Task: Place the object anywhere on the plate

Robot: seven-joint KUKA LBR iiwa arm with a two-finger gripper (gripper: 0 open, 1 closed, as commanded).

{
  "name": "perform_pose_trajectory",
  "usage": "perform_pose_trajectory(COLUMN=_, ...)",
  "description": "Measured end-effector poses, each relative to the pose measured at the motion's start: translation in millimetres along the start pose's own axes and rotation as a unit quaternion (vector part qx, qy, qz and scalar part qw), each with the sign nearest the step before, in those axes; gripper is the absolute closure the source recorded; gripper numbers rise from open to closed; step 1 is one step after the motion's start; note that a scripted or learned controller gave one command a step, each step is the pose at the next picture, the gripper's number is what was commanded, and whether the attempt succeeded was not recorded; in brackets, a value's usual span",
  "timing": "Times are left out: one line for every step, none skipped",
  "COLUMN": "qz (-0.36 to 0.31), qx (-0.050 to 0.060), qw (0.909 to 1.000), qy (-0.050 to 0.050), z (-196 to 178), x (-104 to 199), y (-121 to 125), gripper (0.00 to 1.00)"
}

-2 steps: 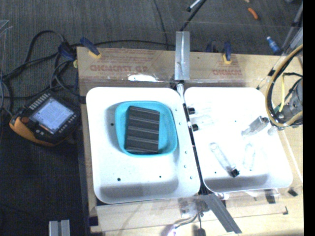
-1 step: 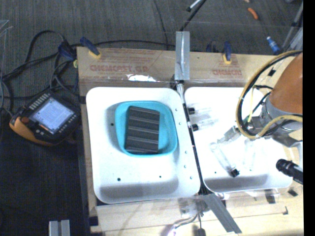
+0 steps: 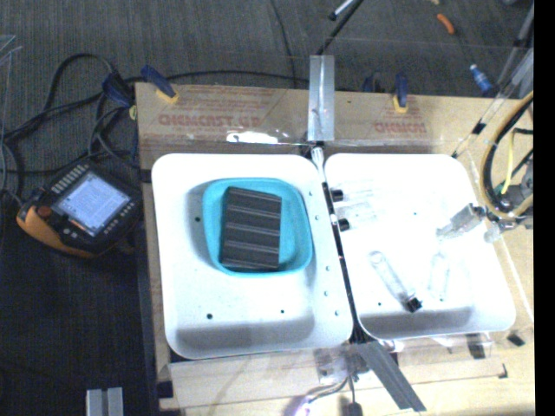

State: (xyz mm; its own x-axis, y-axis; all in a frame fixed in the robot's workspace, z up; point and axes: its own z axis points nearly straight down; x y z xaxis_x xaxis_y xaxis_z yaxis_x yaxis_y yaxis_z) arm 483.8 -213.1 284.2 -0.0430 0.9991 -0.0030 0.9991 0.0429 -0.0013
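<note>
A dark grey ribbed rectangular block (image 3: 251,228) lies flat on the light blue plate (image 3: 297,204), roughly at its middle. The plate rests in the left white bin (image 3: 182,310). My gripper (image 3: 473,219) is a pale shape low over the right part of the right bin (image 3: 486,315), far from the block and plate. Yellow and black cables (image 3: 507,172) loop above it at the frame's right side. I see nothing held in it.
Several clear plastic tubes with black caps lie in the right bin, one (image 3: 395,282) near its front and two short ones (image 3: 340,208) by the divider. A handheld pendant (image 3: 87,206) sits on the floor to the left. Clamps hold the cardboard backing (image 3: 260,115).
</note>
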Motion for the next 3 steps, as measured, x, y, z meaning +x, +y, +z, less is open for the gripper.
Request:
perform_pose_trajectory(qz=0.02, qx=0.001, qw=0.9998, qy=0.0, z=41.8, x=-10.8, y=-1.1, gripper=0.0)
perform_pose_trajectory(qz=0.02, qx=0.001, qw=0.9998, qy=0.0, z=41.8, x=-10.8, y=-1.1, gripper=0.0)
perform_pose_trajectory(qz=0.02, qx=0.001, qw=0.9998, qy=0.0, z=41.8, x=-10.8, y=-1.1, gripper=0.0)
